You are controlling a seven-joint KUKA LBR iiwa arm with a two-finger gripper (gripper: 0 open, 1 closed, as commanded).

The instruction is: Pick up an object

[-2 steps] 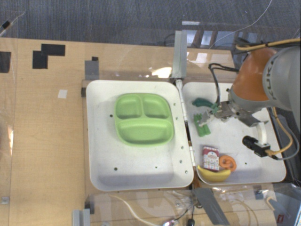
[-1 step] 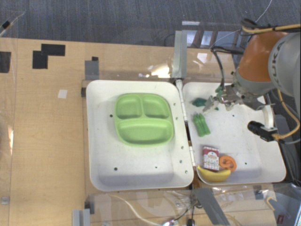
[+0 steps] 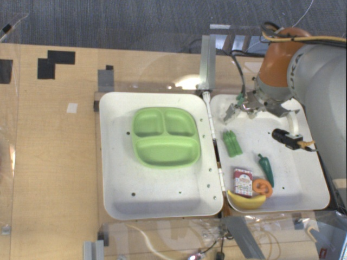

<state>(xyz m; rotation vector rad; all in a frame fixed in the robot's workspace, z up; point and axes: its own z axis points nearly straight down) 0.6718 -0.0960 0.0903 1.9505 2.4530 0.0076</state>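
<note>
One green block point(image 3: 232, 143) below fingers point(image 3: 234, 111)

One fixed camera above the tabletop point(image 3: 49, 161), looking down at a slant.
It takes in both white bins, the left bin point(image 3: 116, 194) near centre, the right bin point(image 3: 303, 183) beside it, at middling range.

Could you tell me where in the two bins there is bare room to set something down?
Left bin: bare floor surrounds the green divided plate, widest along the near edge. Right bin: crowded near the banana, red box and green pepper.
</note>
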